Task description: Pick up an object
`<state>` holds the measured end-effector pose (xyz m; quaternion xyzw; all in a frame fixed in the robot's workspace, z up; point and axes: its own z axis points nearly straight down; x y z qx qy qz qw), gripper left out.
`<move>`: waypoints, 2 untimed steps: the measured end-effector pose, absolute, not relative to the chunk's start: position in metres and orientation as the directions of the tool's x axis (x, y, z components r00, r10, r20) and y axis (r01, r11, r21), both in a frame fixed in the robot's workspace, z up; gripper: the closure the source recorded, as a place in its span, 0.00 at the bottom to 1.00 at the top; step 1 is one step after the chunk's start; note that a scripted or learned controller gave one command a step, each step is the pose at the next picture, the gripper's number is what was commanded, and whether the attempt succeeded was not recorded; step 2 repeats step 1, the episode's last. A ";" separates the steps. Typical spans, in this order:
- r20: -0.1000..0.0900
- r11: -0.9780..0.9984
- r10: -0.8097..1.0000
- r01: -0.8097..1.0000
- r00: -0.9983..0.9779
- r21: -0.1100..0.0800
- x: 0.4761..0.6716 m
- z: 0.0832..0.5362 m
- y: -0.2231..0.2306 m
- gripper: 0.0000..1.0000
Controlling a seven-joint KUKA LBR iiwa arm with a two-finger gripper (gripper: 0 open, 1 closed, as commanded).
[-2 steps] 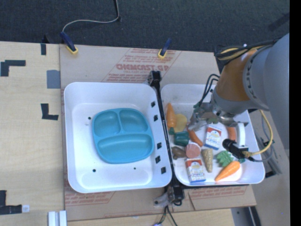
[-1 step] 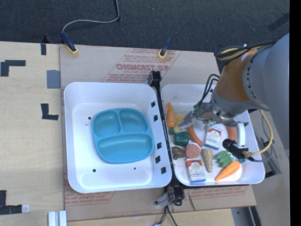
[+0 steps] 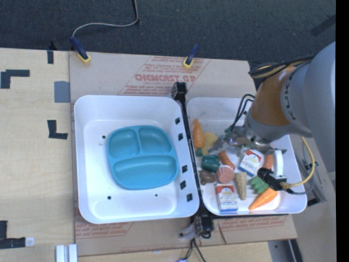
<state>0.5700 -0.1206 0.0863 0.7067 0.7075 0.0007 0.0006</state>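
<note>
A divided plate point(image 3: 143, 157) lies in the left bin point(image 3: 87, 113). The right bin point(image 3: 210, 105) beside it holds crowded toy food, a carrot point(image 3: 263, 199) at its near right corner.

The grey arm point(image 3: 305, 91) reaches in from the right, its orange band above the wrist, and angles down with the gripper point(image 3: 232, 138) low.

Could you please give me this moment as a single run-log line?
arm: over right bin | gripper: low among toy food | nearest: orange carrot | blue plate: left bin | pick: not confirmed
</note>
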 end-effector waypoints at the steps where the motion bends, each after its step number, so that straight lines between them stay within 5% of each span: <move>1: -0.003 0.000 1.000 1.000 0.000 0.004 0.570 0.096 -0.122 1.00; 2: -0.003 0.000 1.000 1.000 0.000 0.004 0.570 0.096 -0.122 1.00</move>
